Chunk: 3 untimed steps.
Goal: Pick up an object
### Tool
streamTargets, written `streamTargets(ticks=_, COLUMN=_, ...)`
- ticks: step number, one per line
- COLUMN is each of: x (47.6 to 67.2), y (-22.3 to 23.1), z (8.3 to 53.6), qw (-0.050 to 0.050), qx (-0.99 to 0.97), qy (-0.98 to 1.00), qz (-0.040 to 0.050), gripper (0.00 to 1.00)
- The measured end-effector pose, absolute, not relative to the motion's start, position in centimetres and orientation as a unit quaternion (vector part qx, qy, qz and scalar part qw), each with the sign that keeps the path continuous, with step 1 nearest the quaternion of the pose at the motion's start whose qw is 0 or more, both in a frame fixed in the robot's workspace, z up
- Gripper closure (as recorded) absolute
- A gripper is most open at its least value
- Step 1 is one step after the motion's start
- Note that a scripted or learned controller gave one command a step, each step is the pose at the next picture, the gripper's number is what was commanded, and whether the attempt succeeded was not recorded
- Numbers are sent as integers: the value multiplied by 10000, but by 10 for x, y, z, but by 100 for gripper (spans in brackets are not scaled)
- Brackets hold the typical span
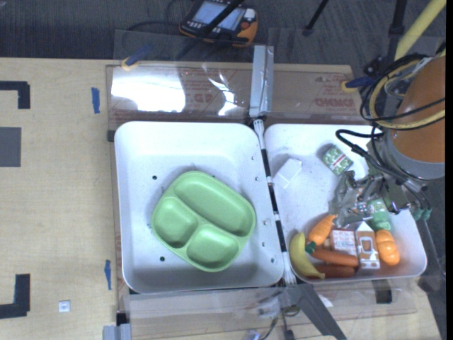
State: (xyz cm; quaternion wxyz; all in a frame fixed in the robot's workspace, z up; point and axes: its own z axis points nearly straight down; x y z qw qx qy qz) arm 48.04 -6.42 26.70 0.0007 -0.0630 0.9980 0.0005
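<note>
My gripper (pixel 352 202) hangs over the right bin (pixel 304 142), just above a heap of toy food at its front. The heap holds a banana (pixel 300 255), a carrot (pixel 320 229), a small orange fruit (pixel 386 247), a reddish sausage (pixel 338 258) and a white carton with red print (pixel 345 242). A green-and-white can (pixel 335 158) lies apart toward the back of the bin. A clear plastic piece (pixel 287 172) rests near the bin's left wall. The fingers point down at the heap, and I see nothing between them.
The left bin (pixel 134 154) bears a green divided plate (pixel 204 219). A clear panel stands behind both bins. A handheld controller (pixel 216 18) lies on the floor beyond. Cables loop around the arm's orange band (pixel 425 119) at the right.
</note>
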Motion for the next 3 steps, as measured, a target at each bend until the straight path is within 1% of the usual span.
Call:
streamTargets(ticks=1, x=484, y=-55, z=284, qw=39, qx=-1631, qy=9866, qz=0, gripper=100)
streamTargets(ticks=2, x=490, y=-53, z=344, qw=42, qx=-3327, qy=9430, qz=-7, gripper=100)
streamTargets(ticks=3, x=487, y=25, z=328, qw=17, qx=-2773, qy=9608, qz=3, gripper=100)
